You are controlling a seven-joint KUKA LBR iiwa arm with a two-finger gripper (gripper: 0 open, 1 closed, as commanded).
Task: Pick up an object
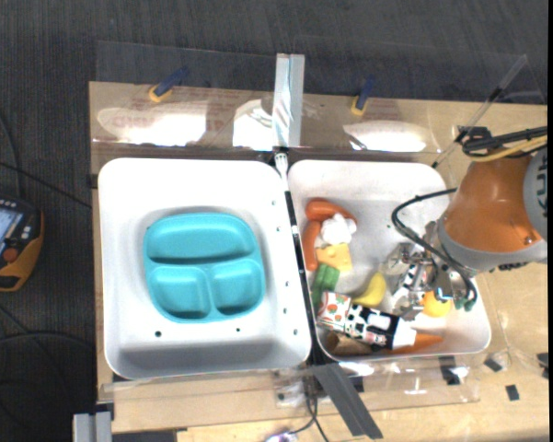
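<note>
The right bin [377,180] holds several small toys. At its left lie an orange carrot-like piece [318,209], a white toy [334,232] and a green and yellow block [330,265]. A yellow banana-shaped piece [375,290] lies mid-bin, with a red patterned box [334,309] and a black and white item [374,323] near the front. My gripper [410,278] hangs low over the right half of this bin, just right of the banana piece. A small yellow and orange toy [434,304] sits right beside it. An orange piece [426,341] lies by the front wall.
The left bin [120,339] holds a teal divided tray [202,265]. A black cable [407,212] loops off the wrist over the right bin. The arm's orange band [492,210] covers the bin's right wall. A handheld controller [5,238] lies far left on the floor.
</note>
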